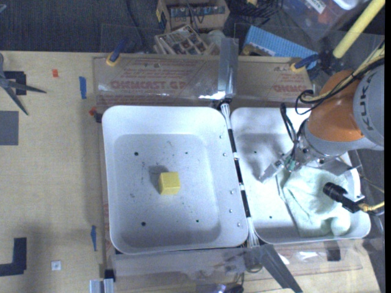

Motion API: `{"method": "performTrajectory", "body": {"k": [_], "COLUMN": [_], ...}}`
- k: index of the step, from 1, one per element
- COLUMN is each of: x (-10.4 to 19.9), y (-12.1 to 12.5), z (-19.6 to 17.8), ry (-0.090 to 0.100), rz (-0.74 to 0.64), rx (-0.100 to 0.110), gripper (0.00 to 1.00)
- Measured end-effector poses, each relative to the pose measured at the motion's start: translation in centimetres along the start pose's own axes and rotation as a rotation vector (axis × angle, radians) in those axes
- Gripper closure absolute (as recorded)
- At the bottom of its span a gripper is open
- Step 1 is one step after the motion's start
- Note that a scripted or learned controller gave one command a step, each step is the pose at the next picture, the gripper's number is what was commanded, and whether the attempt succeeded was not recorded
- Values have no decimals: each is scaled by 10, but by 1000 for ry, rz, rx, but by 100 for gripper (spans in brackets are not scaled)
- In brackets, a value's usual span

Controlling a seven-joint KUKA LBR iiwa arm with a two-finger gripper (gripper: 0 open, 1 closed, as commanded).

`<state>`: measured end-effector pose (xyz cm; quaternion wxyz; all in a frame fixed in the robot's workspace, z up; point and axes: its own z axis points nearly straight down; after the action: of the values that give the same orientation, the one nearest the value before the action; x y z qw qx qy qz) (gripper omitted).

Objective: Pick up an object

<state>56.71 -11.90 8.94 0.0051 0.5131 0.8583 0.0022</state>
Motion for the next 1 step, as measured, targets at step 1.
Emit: {"method": "performTrajectory", "body": {"k": [1], "x": [43], "y": [-42], "z": [-1], "ry": [0], "rz": [-237], "rx": [-2], "gripper": [0]}}
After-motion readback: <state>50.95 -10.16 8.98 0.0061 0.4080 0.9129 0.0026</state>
